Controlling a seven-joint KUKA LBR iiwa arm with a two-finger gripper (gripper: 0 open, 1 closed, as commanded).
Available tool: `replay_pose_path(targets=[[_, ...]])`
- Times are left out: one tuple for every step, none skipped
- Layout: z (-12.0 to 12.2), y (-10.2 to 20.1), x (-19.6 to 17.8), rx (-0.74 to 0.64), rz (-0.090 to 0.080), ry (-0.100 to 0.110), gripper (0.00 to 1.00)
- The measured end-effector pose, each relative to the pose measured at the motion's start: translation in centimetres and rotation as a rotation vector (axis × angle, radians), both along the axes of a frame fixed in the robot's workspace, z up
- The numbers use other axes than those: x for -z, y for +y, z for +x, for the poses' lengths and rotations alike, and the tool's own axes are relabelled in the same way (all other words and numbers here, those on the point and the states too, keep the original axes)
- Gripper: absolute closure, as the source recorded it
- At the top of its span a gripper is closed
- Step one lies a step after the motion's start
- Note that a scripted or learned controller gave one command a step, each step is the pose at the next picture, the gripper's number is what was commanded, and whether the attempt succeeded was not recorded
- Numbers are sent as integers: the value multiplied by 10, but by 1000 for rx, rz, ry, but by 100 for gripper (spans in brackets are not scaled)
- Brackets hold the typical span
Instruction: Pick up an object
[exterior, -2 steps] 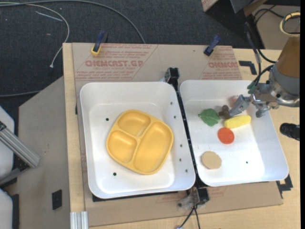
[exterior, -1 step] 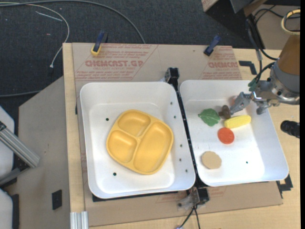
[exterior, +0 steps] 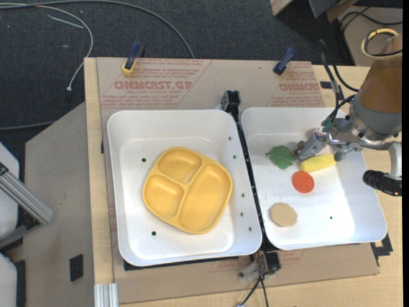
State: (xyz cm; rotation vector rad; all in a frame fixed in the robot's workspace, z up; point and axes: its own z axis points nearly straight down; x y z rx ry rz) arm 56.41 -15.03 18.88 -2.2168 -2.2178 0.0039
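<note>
left bin (exterior: 121, 139) holds a yellow divided plate (exterior: 186, 189); right bin (exterior: 358, 226) holds toy foods; gripper (exterior: 311, 147) state unclear.

The left bin (exterior: 121, 171) holds a yellow divided plate (exterior: 186, 188) near its middle; behind the bin, two blue clamps (exterior: 132, 56) (exterior: 284, 61) grip the cardboard sheet (exterior: 192, 82)

Grey arm (exterior: 374, 117), orange band (exterior: 383, 82)
</note>
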Motion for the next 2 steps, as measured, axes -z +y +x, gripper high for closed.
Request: replay_pose_path(targets=[[-1, 8, 45, 0, 1, 1, 0], [-1, 9, 97, 0, 0, -1, 0]])
